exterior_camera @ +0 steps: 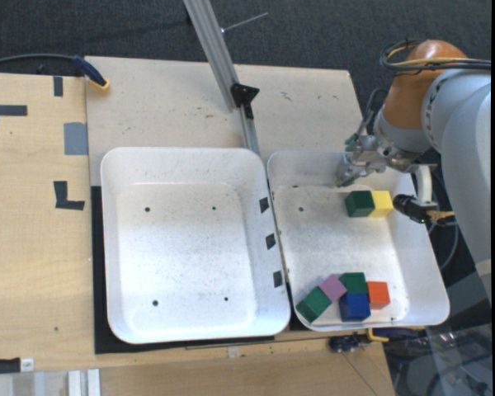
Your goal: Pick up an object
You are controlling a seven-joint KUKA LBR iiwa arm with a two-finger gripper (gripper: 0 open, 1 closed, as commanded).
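— What lies lowest in the frame?

— Five blocks huddle at the right bin's lower edge: green, purple, dark green, blue, orange.

— And your pincer?

— My pincer sits at that bin's upper right, just above a green cube touching a yellow one. I hold nothing; whether it is apart or together, I cannot tell.

— Beyond?

— Left bin, pale worktop.

The bench top was pale wood, a bit scuffed, with grey and black tape bits stuck on its left side. Dark carpet-like floor showed past the far edge. A slanted metal pole ran down from the top, and a black mat sat under the bins.
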